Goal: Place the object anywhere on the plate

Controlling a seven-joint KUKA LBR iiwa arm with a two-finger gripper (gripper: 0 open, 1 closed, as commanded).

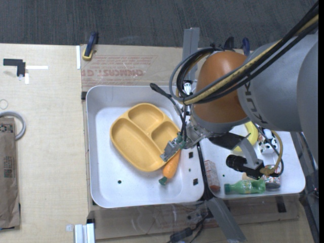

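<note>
One brown bag (9,171) lies at the far left edge of the bench (45,110); a small black piece (14,63) sits near the bench's upper left corner; a blue and yellow clamp (91,45) grips the top edge of a cardboard sheet (126,67) with red print, just behind the left bin (93,151).

In that bin a yellow plate (136,140) with three compartments lies slantwise on the white floor, nearer the back wall than the front; the carrot (171,168) lies on the bin floor against the plate's lower right rim, tilted, with its green end pointing down and left and its orange upper end at the rim; it is beside the plate, not in a compartment.

The gripper (173,148) is down at the carrot's upper end, over the plate's right rim; whether it is spread or closed on the carrot cannot be told from this angle; the grey arm with its orange band covers much of the space above.

Further right, a red and white tube (210,172) lies by the wall between the bins; a green bottle (245,187) lies on its side near the front wall of the right bin (296,178); a yellow object (251,131) shows partly under the arm.
</note>
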